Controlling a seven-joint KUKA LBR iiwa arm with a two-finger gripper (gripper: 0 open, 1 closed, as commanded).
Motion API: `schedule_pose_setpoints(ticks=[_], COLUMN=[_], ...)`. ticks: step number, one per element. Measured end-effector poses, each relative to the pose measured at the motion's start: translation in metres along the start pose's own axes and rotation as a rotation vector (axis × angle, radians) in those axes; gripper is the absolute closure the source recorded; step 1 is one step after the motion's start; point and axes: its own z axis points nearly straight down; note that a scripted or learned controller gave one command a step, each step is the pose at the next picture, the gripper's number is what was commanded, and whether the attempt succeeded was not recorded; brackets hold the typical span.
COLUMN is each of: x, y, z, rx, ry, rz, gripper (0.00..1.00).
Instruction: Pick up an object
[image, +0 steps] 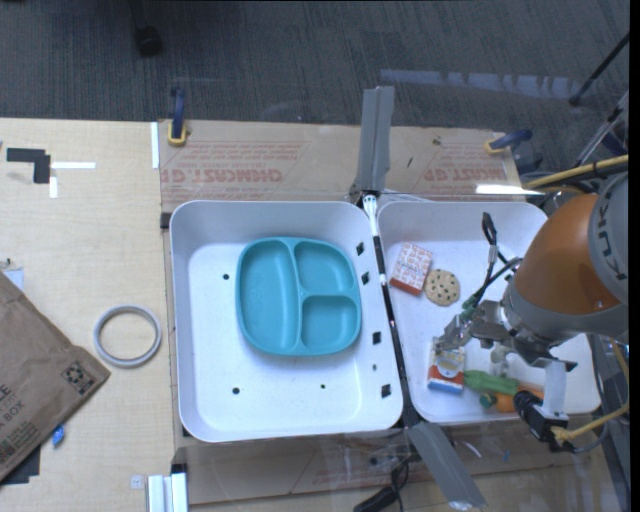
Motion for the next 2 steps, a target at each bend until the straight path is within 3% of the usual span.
schedule_pose_setpoints(ticks=[1, 2], x=[0.0066, 0.0059], y=[-0.0053, -0.0053], z=[0.0157, 0.0079], rx=[0.011, 0.013], ry=[-0.001, -0.001], rz=[0.085, 0.088], gripper=[0.00, 1.00])
